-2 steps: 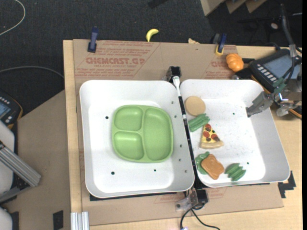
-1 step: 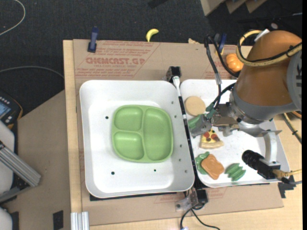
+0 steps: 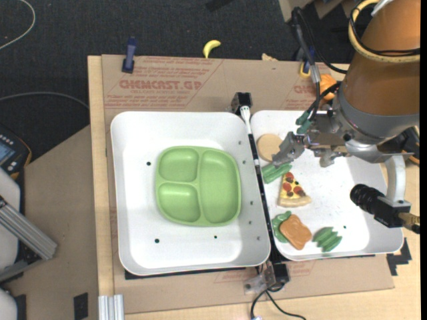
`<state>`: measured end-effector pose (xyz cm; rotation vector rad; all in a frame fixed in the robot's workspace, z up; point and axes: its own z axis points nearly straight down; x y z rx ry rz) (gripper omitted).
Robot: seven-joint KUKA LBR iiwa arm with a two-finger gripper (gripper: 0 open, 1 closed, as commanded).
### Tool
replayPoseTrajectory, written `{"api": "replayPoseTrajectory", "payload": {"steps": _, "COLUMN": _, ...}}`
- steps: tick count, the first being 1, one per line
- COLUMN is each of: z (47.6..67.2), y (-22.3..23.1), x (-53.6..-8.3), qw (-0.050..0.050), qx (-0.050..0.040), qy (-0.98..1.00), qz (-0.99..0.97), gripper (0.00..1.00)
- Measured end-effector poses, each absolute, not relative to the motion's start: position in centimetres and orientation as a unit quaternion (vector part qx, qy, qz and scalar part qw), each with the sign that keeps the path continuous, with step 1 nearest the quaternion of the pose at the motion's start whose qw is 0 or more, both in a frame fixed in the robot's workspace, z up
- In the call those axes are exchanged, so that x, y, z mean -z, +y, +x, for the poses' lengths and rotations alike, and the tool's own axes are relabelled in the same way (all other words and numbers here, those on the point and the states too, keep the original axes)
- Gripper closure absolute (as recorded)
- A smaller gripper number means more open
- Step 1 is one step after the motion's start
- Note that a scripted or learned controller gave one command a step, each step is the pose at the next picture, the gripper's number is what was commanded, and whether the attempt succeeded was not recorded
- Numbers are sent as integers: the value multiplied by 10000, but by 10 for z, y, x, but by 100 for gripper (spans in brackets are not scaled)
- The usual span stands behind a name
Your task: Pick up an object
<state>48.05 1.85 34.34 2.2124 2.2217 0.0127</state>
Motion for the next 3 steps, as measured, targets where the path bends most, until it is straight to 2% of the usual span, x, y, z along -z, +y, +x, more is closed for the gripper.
{"api": "replayPoseTrajectory", "payload": {"steps": 1, "z": 480, "y": 23, "x": -544, "qw": 69, "qx": -84, "qy": 7076, "qz": 7065, "gripper": 0}}
{"api": "replayPoseTrajectory", "payload": {"steps": 2, "z": 480, "y": 24, "x": -546, "qw": 23, "qx": -18, "qy": 7076, "qz": 7066, "gripper": 100}}
{"api": "replayPoseTrajectory", "payload": {"steps": 3, "z": 479, "y": -17, "x": -443, "qw": -34, "qx": 44, "qy": 7050, "qz": 7091, "gripper": 100}}
